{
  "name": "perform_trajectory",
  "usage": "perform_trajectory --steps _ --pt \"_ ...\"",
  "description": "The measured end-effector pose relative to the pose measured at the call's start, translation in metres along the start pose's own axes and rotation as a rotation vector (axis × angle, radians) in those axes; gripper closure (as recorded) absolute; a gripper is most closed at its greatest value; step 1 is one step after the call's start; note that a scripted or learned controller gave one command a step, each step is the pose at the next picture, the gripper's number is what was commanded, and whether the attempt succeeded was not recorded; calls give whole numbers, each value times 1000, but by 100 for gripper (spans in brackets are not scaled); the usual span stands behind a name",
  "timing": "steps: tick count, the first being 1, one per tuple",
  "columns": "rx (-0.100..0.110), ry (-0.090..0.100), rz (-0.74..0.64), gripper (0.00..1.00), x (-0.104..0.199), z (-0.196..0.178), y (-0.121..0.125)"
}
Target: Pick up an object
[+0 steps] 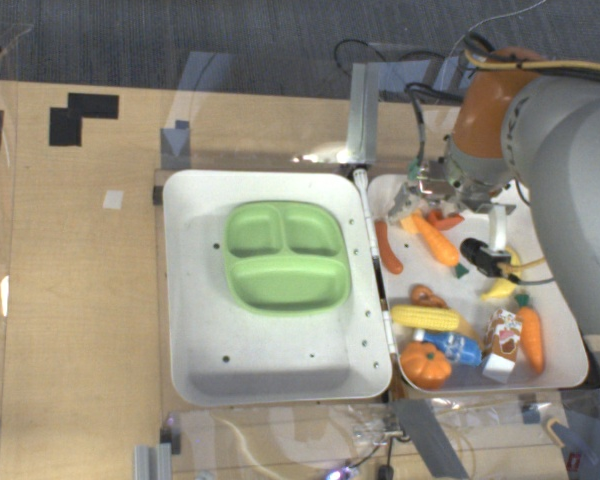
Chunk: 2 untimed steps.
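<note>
My gripper (421, 200) hangs low over the far left part of the right bin (570, 358), under the orange wrist band. Just beside it lies an orange toy carrot (438, 241), slanting toward the bin's middle, with a small red piece (446, 220) next to its upper end. A red chili (387, 249) lies along the bin's left wall. Nearer the front are a corn cob (426, 318), a brown pretzel (427, 295), an orange pumpkin (426, 366), a blue bottle (457, 349), a second carrot (531, 339) and a yellow banana (501, 289).
The left bin (195, 348) holds a green divided plate (285, 257) in its middle. A small printed carton (501, 332) and a white cube (497, 368) sit at the right bin's front right. The arm's grey body covers the right bin's far right corner.
</note>
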<state>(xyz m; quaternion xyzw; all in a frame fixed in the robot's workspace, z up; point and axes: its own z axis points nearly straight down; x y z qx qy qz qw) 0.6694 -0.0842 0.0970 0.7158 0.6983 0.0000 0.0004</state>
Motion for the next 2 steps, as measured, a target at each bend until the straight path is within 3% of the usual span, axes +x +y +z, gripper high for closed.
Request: perform_trajectory --steps 1,2 --pt "-3 0 -7 100 1 -17 3" --pt "-4 0 -143 100 56 -126 0"
